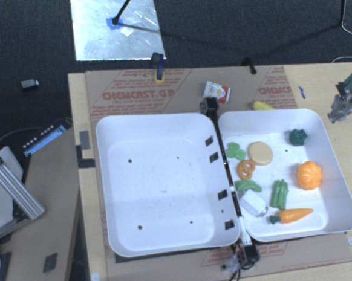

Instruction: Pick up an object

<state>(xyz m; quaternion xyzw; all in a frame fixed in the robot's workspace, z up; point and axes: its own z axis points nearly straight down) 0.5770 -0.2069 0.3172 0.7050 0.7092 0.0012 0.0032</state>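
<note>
You are at the approach step: the gripper [345, 102] sits outside the right bin [332, 155], whether its pincer is apart or together I cannot tell, so next swing over 1 toy such as the orange pumpkin [309, 175] and descend.

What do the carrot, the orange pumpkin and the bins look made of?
The carrot and the orange pumpkin look like moulded plastic toys: flat, saturated colour, smooth and slightly glossy. The bins seem thin formed white plastic with rounded corners; the exact material can't be told.
</note>
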